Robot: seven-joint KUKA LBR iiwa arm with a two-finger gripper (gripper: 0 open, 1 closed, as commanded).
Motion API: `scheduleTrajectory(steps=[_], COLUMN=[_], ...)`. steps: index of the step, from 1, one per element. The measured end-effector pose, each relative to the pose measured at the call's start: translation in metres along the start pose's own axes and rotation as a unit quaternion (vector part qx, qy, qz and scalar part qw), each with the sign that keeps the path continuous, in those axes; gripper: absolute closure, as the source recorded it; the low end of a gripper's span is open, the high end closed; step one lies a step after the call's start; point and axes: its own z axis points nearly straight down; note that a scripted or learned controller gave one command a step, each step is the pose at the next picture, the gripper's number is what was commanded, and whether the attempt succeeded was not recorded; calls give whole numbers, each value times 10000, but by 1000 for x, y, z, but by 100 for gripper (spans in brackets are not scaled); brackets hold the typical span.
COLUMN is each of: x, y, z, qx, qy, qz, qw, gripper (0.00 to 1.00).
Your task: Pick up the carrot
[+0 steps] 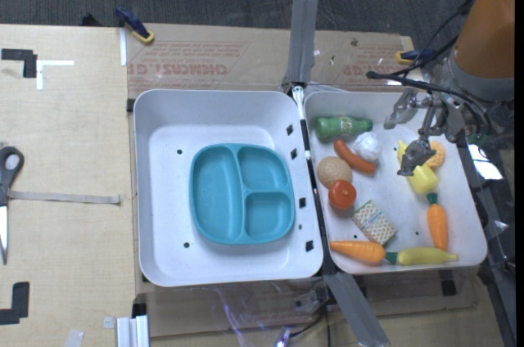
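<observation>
Two orange carrots lie in the right bin (321, 173). One carrot (438, 227) stands lengthwise near the right wall, its green top toward the back. The other carrot (359, 252) lies across the front edge, green end pointing right. My gripper (403, 142) hangs over the back right part of this bin, above a yellow block (423, 179) and an orange piece (435, 156). Its fingers are open with nothing between them. It is well back from both carrots.
The right bin also holds a green bottle (344, 125), a red-orange sausage (354, 157), a white bulb (368, 146), a tan potato (333, 170), a tomato (342, 194), a small box (374, 223) and a yellow vegetable (426, 257). A blue divided plate (243, 194) lies in the left bin (155, 173).
</observation>
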Motion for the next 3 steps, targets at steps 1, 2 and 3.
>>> scheduleTrajectory(steps=[1, 2, 3], x=[34, 30, 79], y=[-40, -97, -97], z=[4, 114, 139], qx=[3, 3, 14], qy=[-11, -12, -15], qz=[-2016, -2722, -3438], qw=[9795, 9622, 9390], gripper=[0, 0, 0])
